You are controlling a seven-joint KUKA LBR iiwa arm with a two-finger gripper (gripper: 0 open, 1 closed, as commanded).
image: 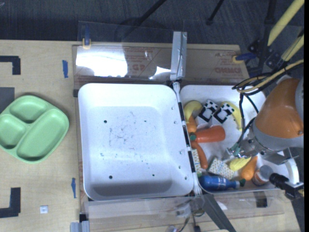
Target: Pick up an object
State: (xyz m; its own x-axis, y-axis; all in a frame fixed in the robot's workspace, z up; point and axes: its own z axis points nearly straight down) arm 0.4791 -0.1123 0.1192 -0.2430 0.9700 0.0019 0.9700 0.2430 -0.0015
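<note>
The right bin (251, 92) holds a heap of small objects. Among them are a yellow banana (191, 108), two black-and-white checkered pieces (215, 112), a red-orange cylinder (210, 134), a blue bottle (217, 181) and a patterned pouch (220, 168). My arm, with its orange band (282, 111), reaches down into this bin's right side. The gripper (238, 152) is low among the objects, just above a small yellow item (238, 164) and next to an orange one (249, 170). I see nothing clearly held.
The left bin (96, 100) sits beside the right one, with a shared rim (186, 134) between them. A green divided plate (32, 128) lies on the bench at far left. A clear panel (125, 57) and a metal post (178, 54) stand behind the bins.
</note>
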